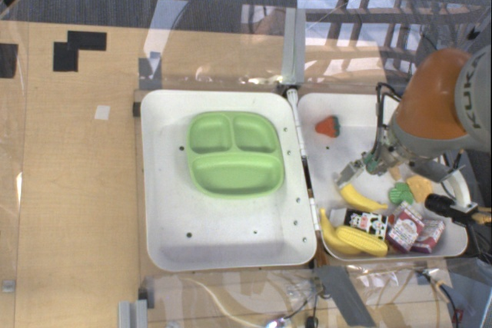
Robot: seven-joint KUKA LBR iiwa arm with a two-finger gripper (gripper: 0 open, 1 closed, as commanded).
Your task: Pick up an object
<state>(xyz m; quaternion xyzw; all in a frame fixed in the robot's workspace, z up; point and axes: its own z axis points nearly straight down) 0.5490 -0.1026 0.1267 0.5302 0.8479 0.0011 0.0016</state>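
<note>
Banana [361, 200] is the likeliest pick, lying in the right bin [350, 110] just at five o'clock of the pincer [355, 170]. We see the pincer low over the bin floor, its two fingers spread apart with nothing between them. We judge the step in hand to be the approach: the pincer is open and poised, no grasp made yet. The next move calls for a short shift toward five o'clock so the fingers straddle the banana's upper end, then a descent and a close; the fruit is curved and smooth, so a grip across its narrow width looks safest.

The right bin carries a red strawberry [328, 127] at its twelve o'clock side, well apart from the rest. At its six o'clock edge we find a corn cob [363, 240], a black-and-white carton [366, 222] and a red packet [406, 230] crowded together, with a small green piece [400, 193] near them.

The left bin [161, 188] on the worktop [69, 188] holds a green divided plate [234, 153], lying flat.
</note>
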